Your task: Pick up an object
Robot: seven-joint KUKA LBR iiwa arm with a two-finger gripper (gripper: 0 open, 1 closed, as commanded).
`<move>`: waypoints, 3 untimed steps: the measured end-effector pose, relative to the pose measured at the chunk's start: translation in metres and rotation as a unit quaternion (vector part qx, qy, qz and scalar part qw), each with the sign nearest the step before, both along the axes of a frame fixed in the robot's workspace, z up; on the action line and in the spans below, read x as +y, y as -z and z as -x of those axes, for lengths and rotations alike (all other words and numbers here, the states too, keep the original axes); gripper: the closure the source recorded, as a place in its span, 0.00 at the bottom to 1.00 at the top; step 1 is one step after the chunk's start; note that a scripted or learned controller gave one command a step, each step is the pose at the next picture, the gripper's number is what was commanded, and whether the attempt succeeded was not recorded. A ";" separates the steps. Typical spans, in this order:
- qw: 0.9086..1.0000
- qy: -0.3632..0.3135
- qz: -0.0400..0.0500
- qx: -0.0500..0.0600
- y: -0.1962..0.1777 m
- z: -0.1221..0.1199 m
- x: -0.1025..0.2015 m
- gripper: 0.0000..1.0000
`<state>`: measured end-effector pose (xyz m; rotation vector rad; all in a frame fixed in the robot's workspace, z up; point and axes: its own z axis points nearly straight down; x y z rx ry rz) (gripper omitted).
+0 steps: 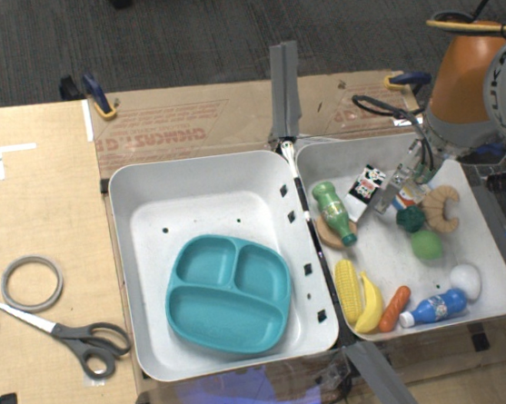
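My gripper [393,194] hangs low over the right bin [492,249], in its upper middle part. Just under and right of it lie a dark teal lump [411,219] and a tan curved toy [443,208]. A black-and-white patterned piece [369,182] sits right beside the gripper on its left. A green bottle [329,207] lies further left near the bin's wall. Below are a green ball [427,246], a corn cob [346,290], a banana [369,306], a carrot [394,309], a blue-and-white bottle [440,306] and a white egg [465,278]. Nothing visibly sits in the gripper.
The left bin [144,210] holds a teal divided plate [229,293]. On the wooden bench to the left lie scissors [68,333] and a tape roll [31,281]. A grey post [285,92] rises between the bins at the back.
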<state>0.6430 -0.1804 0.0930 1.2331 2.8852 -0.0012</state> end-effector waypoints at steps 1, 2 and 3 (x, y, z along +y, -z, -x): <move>0.997 0.073 -0.001 0.001 0.001 -0.003 0.040 0.00; 0.994 0.112 0.000 0.000 0.000 -0.017 0.031 0.00; 0.994 0.110 0.002 0.001 -0.010 -0.016 0.029 1.00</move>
